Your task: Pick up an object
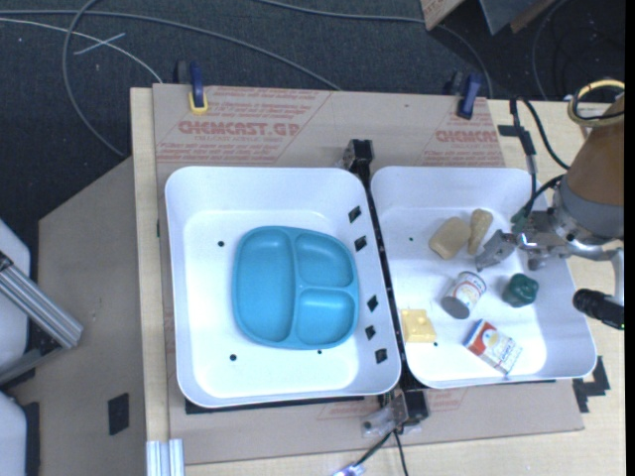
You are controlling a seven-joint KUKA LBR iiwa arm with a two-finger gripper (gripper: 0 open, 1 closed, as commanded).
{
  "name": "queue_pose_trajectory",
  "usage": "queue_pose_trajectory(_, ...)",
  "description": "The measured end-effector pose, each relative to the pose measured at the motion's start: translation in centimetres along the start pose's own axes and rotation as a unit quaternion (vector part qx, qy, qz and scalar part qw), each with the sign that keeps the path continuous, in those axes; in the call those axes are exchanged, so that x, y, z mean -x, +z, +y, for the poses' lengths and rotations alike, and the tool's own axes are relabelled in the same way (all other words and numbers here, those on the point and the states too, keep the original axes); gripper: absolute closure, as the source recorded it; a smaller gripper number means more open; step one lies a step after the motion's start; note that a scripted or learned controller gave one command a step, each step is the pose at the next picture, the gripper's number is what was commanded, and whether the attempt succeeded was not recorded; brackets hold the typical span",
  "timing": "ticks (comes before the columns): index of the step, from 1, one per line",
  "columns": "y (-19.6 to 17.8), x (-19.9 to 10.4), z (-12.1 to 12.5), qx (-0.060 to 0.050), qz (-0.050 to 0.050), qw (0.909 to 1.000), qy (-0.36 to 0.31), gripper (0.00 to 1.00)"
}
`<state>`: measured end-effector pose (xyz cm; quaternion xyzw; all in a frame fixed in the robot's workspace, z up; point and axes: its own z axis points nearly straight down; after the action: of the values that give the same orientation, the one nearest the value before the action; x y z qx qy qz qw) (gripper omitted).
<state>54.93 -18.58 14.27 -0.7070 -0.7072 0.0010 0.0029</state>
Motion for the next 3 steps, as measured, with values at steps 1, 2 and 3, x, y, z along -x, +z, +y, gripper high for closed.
queue_pose_trajectory(1,5.3,-0.1,0.0,0.000,0.000,1.0000,0.000,0.00)
queue_pose_trajectory(2,3.8,0.0,0.1,0.003,-0.001,1.0000,0.000,1.00)
queue_pose_trajectory(3,-2.6,0.0,0.4,0.006,-0.002,1.0000,0.000,1.00)
